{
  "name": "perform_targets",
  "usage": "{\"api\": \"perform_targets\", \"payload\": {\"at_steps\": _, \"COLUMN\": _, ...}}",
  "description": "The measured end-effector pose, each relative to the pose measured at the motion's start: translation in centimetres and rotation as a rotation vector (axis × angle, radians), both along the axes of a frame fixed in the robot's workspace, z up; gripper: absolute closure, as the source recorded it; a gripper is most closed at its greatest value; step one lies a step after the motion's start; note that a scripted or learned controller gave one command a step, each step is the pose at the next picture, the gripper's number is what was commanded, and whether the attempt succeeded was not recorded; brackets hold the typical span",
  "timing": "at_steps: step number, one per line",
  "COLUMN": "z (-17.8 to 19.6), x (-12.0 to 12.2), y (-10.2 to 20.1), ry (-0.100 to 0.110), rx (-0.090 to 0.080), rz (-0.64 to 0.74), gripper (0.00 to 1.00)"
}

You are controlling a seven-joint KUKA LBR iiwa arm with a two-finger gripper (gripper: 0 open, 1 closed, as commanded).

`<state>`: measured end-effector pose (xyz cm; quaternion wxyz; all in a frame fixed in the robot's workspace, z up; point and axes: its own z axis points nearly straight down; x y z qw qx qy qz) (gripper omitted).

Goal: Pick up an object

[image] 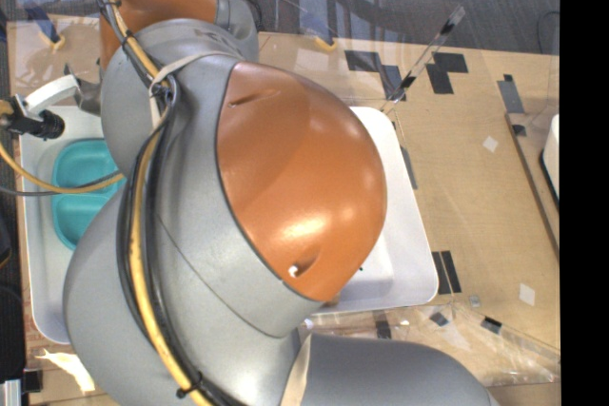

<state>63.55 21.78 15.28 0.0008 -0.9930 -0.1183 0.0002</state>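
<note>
Closest to you, the big grey and orange arm [285,204] hangs over the white bins [404,233]. Behind it a teal object [81,168] lies in the left bin [38,299] — you can't tell the gripper's state, so no pick looks done.

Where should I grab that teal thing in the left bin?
Judging from what shows, take the teal object by its left rim, coming straight down: that edge is exposed, while the arm covers its right side. Its full shape is hidden, so confirm first.
</note>
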Motion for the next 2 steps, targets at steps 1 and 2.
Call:
{"api": "perform_targets", "payload": {"at_steps": 1, "z": 2.5, "x": 1.2, "y": 0.2, "ry": 0.000, "rx": 0.000, "rz": -0.028, "gripper": 1.00}}
{"api": "perform_targets", "payload": {"at_steps": 2, "z": 2.9, "x": -4.4, "y": 0.2, "ry": 0.005, "rx": -0.001, "rz": -0.023, "gripper": 1.00}}
